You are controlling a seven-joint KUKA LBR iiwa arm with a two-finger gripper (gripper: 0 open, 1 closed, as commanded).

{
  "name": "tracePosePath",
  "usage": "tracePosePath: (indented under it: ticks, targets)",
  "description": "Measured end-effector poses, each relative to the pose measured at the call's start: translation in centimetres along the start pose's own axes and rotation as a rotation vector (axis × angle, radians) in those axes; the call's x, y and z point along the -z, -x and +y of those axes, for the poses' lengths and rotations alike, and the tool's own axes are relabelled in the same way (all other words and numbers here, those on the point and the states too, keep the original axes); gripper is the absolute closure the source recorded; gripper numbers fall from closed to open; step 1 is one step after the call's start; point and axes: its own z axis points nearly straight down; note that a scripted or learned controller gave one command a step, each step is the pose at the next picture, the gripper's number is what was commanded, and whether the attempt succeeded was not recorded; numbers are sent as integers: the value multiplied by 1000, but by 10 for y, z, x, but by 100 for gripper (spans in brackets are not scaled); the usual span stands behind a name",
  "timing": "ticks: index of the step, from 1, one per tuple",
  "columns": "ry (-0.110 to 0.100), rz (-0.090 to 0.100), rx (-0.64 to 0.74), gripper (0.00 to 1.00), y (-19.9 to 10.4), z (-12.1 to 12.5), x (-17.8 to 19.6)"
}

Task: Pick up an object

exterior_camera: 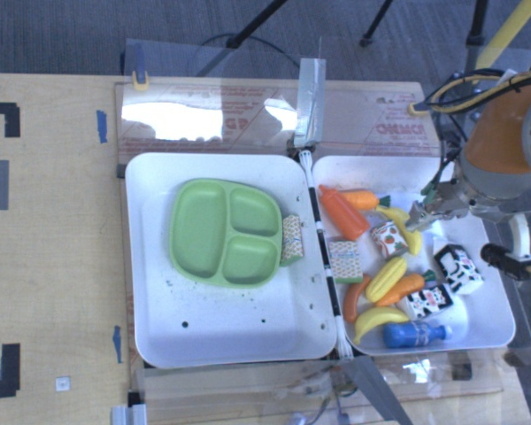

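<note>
The right bin (491, 321) holds a heap of toy food. My gripper (421, 214) hangs over its upper middle, right at the end of a yellow banana (396, 217) and just above a small strawberry carton (388, 237). To their left lie an orange-red bottle (343, 213) and a carrot (365, 198). Lower down are a yellow corn-like piece (385, 277), another carrot (408, 285), two cow-patterned cartons (460, 269) (427, 301), a second banana (376, 319) and a blue bottle (413, 335). Whether anything sits in the gripper's grasp is hidden.
A green divided plate (226, 231) lies in the left bin (159, 326), with a patterned sponge (291, 238) against its right rim. A second patterned sponge (344, 259) sits by the divider (323, 264). The arm's orange band (504, 140) looms over the right bin's far corner.
</note>
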Motion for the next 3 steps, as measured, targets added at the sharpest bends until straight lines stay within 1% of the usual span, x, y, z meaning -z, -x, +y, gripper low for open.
tracePosePath:
  ticks: [1,2,3]
  targets:
    - [-5,3,63,100,5,2,50]
    - [-5,3,63,0,5,2,50]
    - [-5,3,86,0,7,19,-30]
